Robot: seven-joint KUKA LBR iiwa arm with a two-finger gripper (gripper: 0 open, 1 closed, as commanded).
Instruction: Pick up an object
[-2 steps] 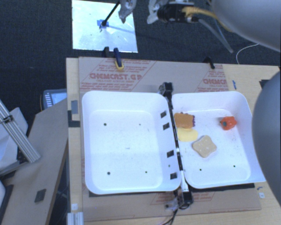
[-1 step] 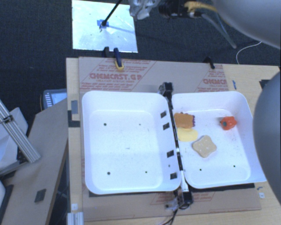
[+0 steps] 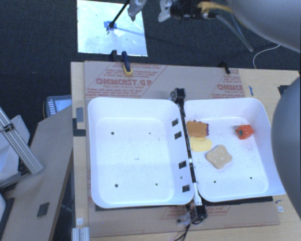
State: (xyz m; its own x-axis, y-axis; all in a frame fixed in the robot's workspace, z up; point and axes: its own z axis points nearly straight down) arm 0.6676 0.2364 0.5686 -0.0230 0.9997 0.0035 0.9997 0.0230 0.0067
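Right bin [image 3: 263, 117]: toast [image 3: 218, 156], cheese [image 3: 201, 145], sandwich [image 3: 197, 129], tomato [image 3: 244, 132].
My end effector [image 3: 148, 10] hung far off, grip state untellable; crowded pieces risked a mis-grab.

This is a robotics lab or test cell, not a home or shop. The surface [image 3: 80, 188] is plain raw board, and on it lies a sheet of brown protective paper [image 3: 155, 80] printed with a plastics brand name, held down by clamps [image 3: 126, 63] along its far edge. Two shallow white bins [image 3: 136, 106] sit side by side on that sheet, joined by black clips [image 3: 178, 135]. Left of the sheet, an aluminium extrusion bar [image 3: 19, 146] leans at an angle. Beyond the sheet, dark carpet [image 3: 37, 37] covers the floor, with a shiny metal plate [image 3: 113, 28] lying on it and loose cables [image 3: 263, 49] trailing nearby.
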